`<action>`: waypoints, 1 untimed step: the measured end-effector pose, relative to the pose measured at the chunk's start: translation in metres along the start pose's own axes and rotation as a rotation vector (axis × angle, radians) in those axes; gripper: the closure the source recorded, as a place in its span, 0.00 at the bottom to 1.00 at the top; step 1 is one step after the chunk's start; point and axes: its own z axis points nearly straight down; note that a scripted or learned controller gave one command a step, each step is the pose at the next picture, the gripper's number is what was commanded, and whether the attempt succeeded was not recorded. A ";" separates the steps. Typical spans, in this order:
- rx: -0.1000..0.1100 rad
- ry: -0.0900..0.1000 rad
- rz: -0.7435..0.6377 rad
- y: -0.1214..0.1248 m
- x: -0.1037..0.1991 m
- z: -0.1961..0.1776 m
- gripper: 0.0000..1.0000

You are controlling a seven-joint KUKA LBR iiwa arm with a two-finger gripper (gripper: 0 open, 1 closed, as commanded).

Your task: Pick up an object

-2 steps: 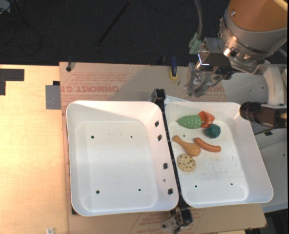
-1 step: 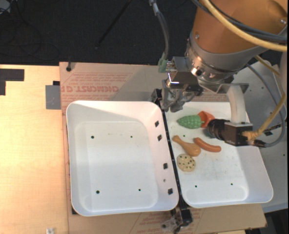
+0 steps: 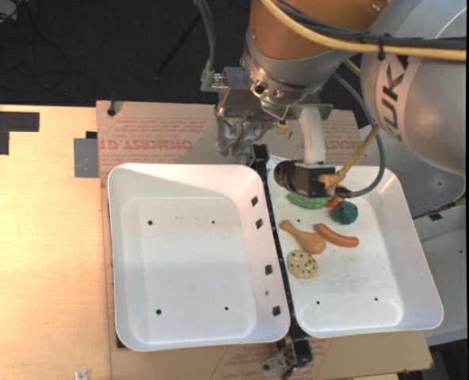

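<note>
Claw (image 3: 236, 137) is hanging just behind the right bin (image 3: 409, 291), can't tell its state, nothing picked yet: toy drumstick (image 3: 303, 236), sausage (image 3: 337, 236) and cookie (image 3: 302, 264) all lying inside.

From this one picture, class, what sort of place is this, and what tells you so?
Probably a robotics lab bench set up for grasping trials: a big grey arm with cables, two shallow white bins side by side, and toy food lying in the right-hand bin.

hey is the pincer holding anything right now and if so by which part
It cannot be told. The pincer hangs above the far rim of the bins, apart from the toy food lying in the right bin, and nothing clearly shows between its tips.
</note>
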 end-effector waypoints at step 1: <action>-0.001 0.000 0.002 0.047 0.039 0.039 1.00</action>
